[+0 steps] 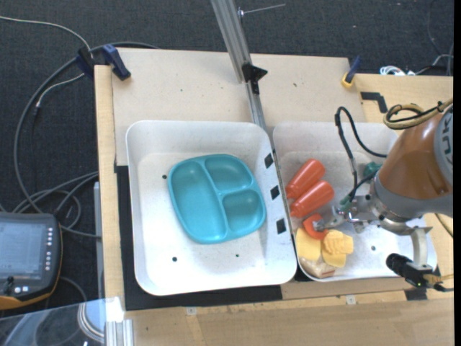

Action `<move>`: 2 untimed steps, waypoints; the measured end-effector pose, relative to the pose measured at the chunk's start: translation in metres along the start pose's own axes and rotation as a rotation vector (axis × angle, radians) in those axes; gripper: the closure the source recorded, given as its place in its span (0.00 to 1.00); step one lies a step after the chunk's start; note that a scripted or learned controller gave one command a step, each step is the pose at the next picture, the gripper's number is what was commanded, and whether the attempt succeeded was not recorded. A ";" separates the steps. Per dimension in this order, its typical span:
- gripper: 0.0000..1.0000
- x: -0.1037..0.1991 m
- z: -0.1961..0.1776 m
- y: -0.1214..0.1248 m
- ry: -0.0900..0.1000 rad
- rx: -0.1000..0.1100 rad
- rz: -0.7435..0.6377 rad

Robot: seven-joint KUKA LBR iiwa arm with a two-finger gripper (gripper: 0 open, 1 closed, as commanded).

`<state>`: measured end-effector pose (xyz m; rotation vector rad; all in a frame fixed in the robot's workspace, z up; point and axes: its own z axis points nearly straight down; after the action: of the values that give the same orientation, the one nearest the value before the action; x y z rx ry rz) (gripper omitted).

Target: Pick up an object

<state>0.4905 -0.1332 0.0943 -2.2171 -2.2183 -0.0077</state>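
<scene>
Teal divided plate (215, 197) in left bin (137, 193); blue clamp (115, 60) at counter (180, 85) corner; handheld screen unit (27, 254) on floor, left.

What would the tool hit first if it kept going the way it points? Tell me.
Probably the red ring: the tool reaches in from the right toward it, low in the right bin. The yellow pieces lie just beside that line; depth is hard to judge.

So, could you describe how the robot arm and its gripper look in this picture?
The arm comes in from the right and looks mostly brownish-orange here, rounded and bulky, with a grey section lower down toward the wrist. Black cables loop from it over the right bin, and yellowish cables sit near its top. The gripper is a small metallic assembly with a teal part beside it; its details are too small to make out.
</scene>
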 end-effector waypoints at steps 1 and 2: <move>1.00 -0.001 -0.014 0.002 -0.004 -0.007 -0.001; 1.00 0.003 -0.077 0.003 -0.009 -0.007 -0.001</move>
<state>0.4934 -0.1306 0.1714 -2.2237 -2.2280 -0.0062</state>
